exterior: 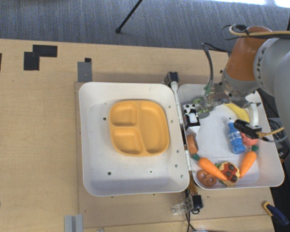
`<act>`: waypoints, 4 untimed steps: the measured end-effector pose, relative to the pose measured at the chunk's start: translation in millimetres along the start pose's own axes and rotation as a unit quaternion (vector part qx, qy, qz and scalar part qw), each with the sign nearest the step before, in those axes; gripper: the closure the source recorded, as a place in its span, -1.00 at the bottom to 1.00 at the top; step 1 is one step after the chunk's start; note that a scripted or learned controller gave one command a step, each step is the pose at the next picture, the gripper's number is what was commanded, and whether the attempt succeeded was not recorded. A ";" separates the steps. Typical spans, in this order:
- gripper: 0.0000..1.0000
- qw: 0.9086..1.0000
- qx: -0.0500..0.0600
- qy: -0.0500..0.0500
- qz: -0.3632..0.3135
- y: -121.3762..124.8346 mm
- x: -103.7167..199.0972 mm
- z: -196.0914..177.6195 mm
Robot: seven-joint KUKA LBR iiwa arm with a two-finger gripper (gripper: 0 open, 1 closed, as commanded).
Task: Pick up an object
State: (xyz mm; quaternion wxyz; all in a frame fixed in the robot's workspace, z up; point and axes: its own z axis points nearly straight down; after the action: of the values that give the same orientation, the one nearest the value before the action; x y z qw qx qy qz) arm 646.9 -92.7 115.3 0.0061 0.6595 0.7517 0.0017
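Seemingly nothing is picked yet: the two-finger gripper (199, 109) hangs low over the right white bin's (273, 175) far-left corner, its opening unreadable, while the blue plastic bottle (235, 137) lies mid-bin, untouched.

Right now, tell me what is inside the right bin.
The right bin holds a blue bottle, two carrots, a banana, a slice of pizza and other small toys. The arm covers its upper corner, so anything beneath stays hidden.

Yellow tray (137, 127) — blue bottle (235, 138)
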 end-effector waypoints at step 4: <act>-1.00 0.999 -0.009 -0.005 -0.036 5.4 -1.4 17.3</act>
State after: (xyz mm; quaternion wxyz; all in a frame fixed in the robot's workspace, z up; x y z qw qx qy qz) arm 652.6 -93.4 98.1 0.0155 0.6322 0.7746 0.0051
